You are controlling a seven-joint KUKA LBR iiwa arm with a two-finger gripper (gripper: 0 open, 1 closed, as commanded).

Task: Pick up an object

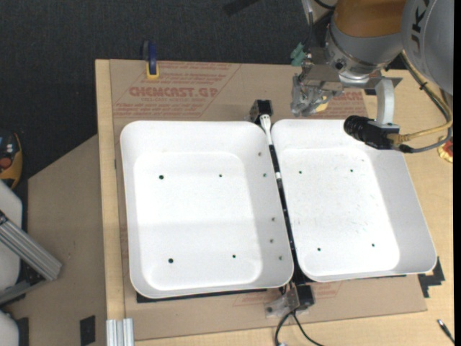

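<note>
Bins (194,215) smooth white plastic, slight sheen; board (108,164) matt brown, probably cardboard; gripper (311,101) metallic.

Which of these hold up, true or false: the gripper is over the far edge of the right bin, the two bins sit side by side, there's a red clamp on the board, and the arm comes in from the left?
1. The gripper is at the far edge of the right bin. True.
2. The left bin and the right bin sit side by side. True, their inner rims meet along the middle.
3. A red clamp is on the board. False: the clamp at the far edge of the board is blue and yellow.
4. The arm comes in from the left. False: the arm enters from the upper right.
</note>
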